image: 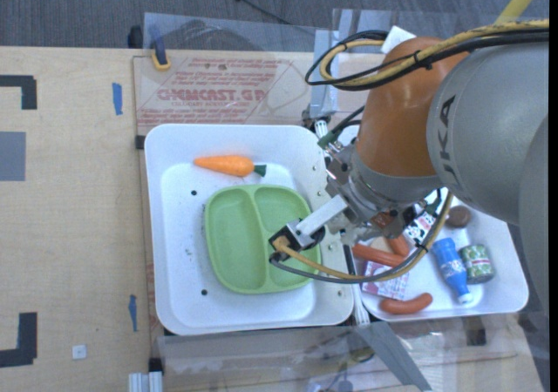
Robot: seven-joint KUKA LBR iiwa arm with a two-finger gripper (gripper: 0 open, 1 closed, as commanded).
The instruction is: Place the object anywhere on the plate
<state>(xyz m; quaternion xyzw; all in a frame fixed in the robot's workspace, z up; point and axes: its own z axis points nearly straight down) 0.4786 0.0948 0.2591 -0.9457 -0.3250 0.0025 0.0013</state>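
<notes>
Grey with its orange band, the arm point(488, 120) is nearest the lens and covers the upper right of the camera view; at its end the gripper point(381, 223) hangs over the near-left part of the right bin point(510, 294), close to the wall shared with the left bin point(170, 207); the wrist hides its tip, so whether it is parted or closed cannot be told, and nothing is seen held in it.

Just below the gripper a red sausage point(375, 253) lies in the right bin, partly on a pink packet point(385, 273); a second sausage point(407, 302) lies nearer the bin's front edge, apart from the first; on the gripper's arm side a blue bottle point(453, 270) lies tilted, with a green can point(477, 263) just beside it, and a small brown thing point(459, 217) lies behind them; which of these is the one to be moved cannot be told.

Across the shared wall from the gripper, the green divided plate point(235, 242) lies flat in the left bin, its compartments bare; a carrot point(225, 165) lies on the bin floor just past the plate's far edge, well away from the gripper, its green stub pointing toward the arm; both bins rest on the pale wooden bench point(70, 207).
</notes>
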